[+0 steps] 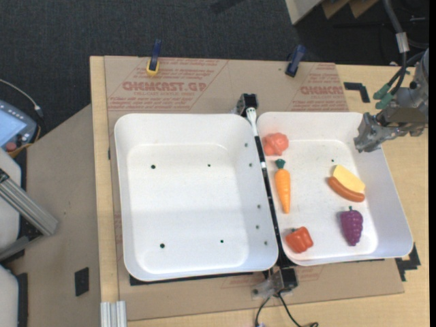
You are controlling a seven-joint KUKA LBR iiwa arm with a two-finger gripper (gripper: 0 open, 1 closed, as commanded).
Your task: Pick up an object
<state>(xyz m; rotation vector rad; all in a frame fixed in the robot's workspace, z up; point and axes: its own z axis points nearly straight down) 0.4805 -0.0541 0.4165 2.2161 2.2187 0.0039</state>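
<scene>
Inventory, right bin [398, 216], 5 items, all toy food:

1. Carrot [283, 190]: by the divider side, lying lengthwise, green top toward the far end. Likely light hard plastic, slick, tapered. You'd want to pinch across the thick upper half; the tip would prob. squirt out.
2. Pink lumpy piece [276, 144]: far-left corner of the bin, just above the carrot's top. Irregular, should give some bite for the pads.
3. Red piece [298, 239], pepper-like: near-left corner. Squat, rounded; take it across the middle.
4. Grapes [351, 225]: near-right area. Bumpy surface, prob. the best grip of the lot.
5. Orange/yellow wedge [347, 183]: right of centre, just above the grapes, closest item to the gripper. Flat-sided, so close on the two faces.

Gripper [368, 139]: at the bin's far-right rim, above the wall, nothing seen in it. Too blurred and small for you to read whether it's spread or closed, can't tell.

Left bin [129, 203]: no items to list.

Status: no pick made yet. Items sit well apart, so you get clean approach room around each.
</scene>
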